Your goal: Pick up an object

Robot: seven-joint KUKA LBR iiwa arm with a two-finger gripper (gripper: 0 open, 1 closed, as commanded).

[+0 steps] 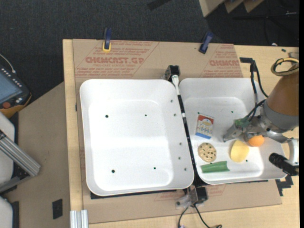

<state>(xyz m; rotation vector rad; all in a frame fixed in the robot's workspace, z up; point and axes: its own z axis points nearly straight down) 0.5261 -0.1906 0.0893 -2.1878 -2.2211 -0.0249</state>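
Starting at the near edge of the bench (142, 208), a cable plug lies just below the seam where the two bins meet. The left bin (95, 141) shows bare white floor with four small dark dots. In the right bin (213, 91), nearest the front rim, a green block (214, 166) lies flat. Just behind it sit a cookie (207, 151) to the left and a yellow lemon (239, 151) to the right, near each other but apart. A small orange ball (256, 140) sits just beside the lemon, at the gripper (233, 131). The gripper points left over the bin floor, its grey fingers close together at the tip; nothing is seen between them, and whether they are fully closed cannot be told. A red-and-blue card (205, 126) lies flat left of the fingertips, apart from them. Farther back, two blue clamps (107, 39) hold the cardboard sheet (156, 56) at the bench's far edge.
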